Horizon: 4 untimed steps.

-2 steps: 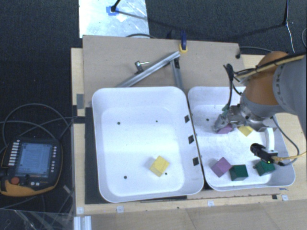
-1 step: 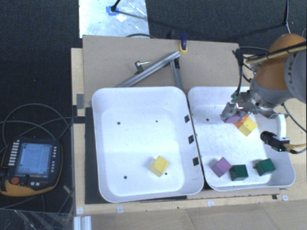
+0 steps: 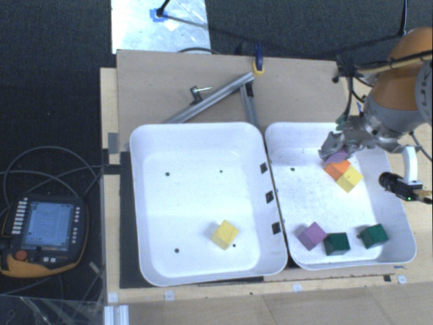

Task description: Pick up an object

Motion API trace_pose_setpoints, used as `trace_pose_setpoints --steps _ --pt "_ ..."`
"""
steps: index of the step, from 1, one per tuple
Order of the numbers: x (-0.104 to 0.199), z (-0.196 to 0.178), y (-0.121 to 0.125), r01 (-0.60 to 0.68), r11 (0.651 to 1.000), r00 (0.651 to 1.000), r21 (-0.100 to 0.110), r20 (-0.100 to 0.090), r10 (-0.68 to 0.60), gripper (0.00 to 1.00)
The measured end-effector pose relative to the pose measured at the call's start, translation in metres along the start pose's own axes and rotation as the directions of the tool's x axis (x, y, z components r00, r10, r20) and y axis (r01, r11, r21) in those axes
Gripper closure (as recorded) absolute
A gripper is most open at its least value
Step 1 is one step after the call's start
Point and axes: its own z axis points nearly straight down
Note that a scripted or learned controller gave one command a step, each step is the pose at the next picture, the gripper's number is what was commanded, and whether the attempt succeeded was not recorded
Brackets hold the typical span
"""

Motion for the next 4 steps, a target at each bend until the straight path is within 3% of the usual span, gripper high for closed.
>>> trace_pose_setpoints --steps 1,4 --pt "0.0 -0.054 0.002 0.0 1.0 1.0 -0.001 0.0 0.0 1.0" --pt "0.164 -0.04 0.021 0.005 1.0 1.0 0.007 -0.003 -0.005 1.0"
